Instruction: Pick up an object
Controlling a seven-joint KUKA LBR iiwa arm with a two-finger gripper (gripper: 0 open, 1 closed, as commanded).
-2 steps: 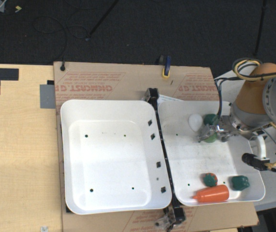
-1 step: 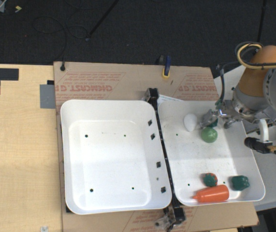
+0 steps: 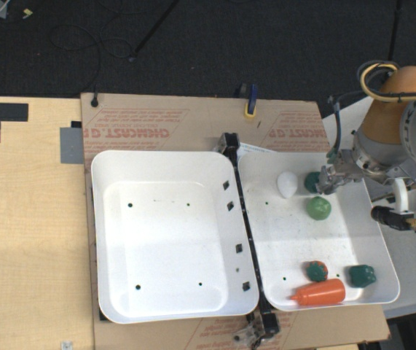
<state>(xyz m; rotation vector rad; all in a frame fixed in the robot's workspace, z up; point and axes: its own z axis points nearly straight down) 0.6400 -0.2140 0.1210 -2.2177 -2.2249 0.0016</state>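
**Gripper low in the right bin, no catch to be seen yet**

Nearest the camera, along the right bin's (image 3: 382, 297) near wall, lie an orange carrot-shaped piece (image 3: 318, 293), a small red-and-green piece (image 3: 317, 270) just behind it, and a dark green lump (image 3: 360, 274) to their right. These three sit well apart from the arm and play no part in the present reach.

Farther in, a light green ball (image 3: 318, 208) lies near the bin's middle right, with a white egg-shaped object (image 3: 287, 184) to its left. Just beyond the ball, the gripper (image 3: 326, 179) hangs low beside a dark green object (image 3: 312, 181); whether it is spread, closed, or around that object cannot be told from here. The step in hand looks like the descent to grasp. The next move likely calls for a clean closure on one piece; the ball close by could be nudged.

The left bin (image 3: 106, 195) plays no part, and a clip (image 3: 251, 100) sits at the far cardboard edge.
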